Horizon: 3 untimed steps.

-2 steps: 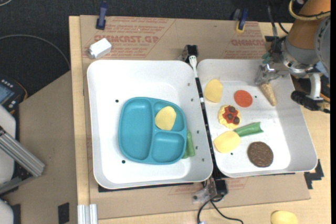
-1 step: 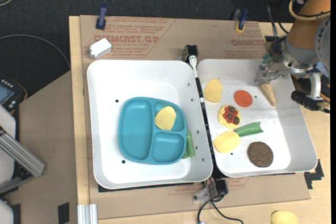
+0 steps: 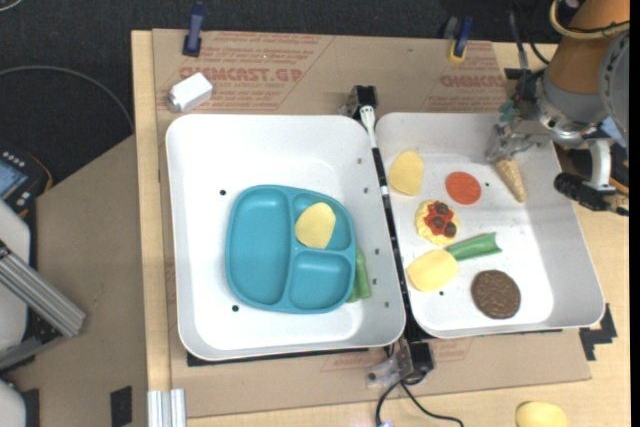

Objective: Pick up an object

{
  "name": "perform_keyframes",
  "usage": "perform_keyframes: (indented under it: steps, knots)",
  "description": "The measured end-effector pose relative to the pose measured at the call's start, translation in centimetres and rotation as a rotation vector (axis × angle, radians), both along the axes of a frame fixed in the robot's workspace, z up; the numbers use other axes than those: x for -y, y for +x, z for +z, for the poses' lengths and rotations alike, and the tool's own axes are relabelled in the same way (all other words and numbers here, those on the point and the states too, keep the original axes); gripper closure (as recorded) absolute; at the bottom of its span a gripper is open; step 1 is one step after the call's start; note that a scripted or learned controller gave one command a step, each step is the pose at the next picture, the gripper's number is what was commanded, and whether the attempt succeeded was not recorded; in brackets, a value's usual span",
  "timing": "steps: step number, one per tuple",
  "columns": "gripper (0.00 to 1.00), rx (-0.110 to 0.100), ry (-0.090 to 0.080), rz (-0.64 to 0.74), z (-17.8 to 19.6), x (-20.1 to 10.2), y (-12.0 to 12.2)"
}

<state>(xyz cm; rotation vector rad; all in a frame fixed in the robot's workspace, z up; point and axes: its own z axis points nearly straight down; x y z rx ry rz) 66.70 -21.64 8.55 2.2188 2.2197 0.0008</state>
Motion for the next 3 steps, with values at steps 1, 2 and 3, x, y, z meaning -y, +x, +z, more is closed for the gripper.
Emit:
perform_keyframes:
  steps: [1, 2, 3]
  knots:
    - [1.00, -0.001, 0.000, 0.000, 0.01, -0.14, -0.01]
    - [1.00, -0.001, 0.000, 0.000, 0.00, -0.16, -0.03]
    - [1.00, -0.001, 0.000, -0.001, 0.00, -0.19, -0.03]
